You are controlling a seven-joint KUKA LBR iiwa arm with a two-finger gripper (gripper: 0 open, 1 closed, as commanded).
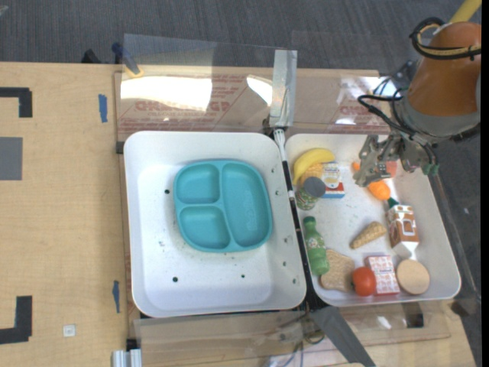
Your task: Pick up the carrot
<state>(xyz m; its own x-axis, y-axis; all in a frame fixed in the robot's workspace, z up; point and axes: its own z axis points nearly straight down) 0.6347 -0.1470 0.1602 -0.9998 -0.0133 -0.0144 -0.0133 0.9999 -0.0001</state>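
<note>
**A:** Camera view first: where do you find the carrot (379, 189)?

**B:** Look to the upper part of the right bin (447, 251), at the right of the frame. It is a short orange stub with a green top. Its long axis runs on a diagonal, orange end to the upper left and green end to the lower right.

**A:** And the end effector (382, 167)?

**B:** It hangs just above the carrot in the frame. You cannot tell how far open it is, or whether it has hold of anything.

**A:** The surroundings?

**B:** A teal divided plate (221, 205) lies in the left bin (145, 228). Both bins rest on a tan desk (53, 228) marked with black tape, with grey carpet (229, 6) across the top of the frame.
</note>
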